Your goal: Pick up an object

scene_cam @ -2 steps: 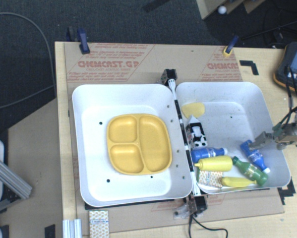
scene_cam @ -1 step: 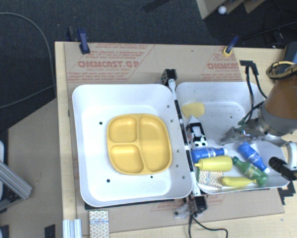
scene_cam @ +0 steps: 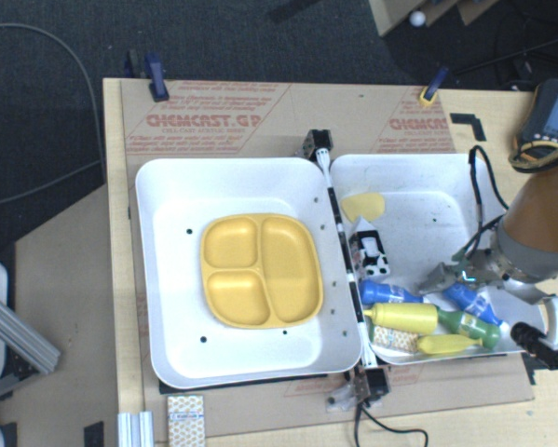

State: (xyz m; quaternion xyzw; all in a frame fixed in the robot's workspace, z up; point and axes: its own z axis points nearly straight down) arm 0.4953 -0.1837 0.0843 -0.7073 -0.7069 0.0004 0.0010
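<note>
Camera view looks down on a tabletop [scene_cam: 260, 110] with two white bins side by side. In the left bin [scene_cam: 167, 250] lies a yellow divided plate [scene_cam: 260, 270], flat, near the middle. The right bin [scene_cam: 418, 180] holds a heap of small objects along its near side: a yellow bottle [scene_cam: 404, 318], a blue object [scene_cam: 390, 293], a green bottle [scene_cam: 469, 324], a yellow banana-like piece [scene_cam: 444, 345], and a black-and-white toy [scene_cam: 370, 254] close to the dividing wall. A pale yellow piece [scene_cam: 364, 205] lies apart, farther back. The arm enters from the right, and its tool [scene_cam: 455, 276] is low over the heap, just beside the blue object; I cannot tell how far it is open or whether it has anything.
</note>
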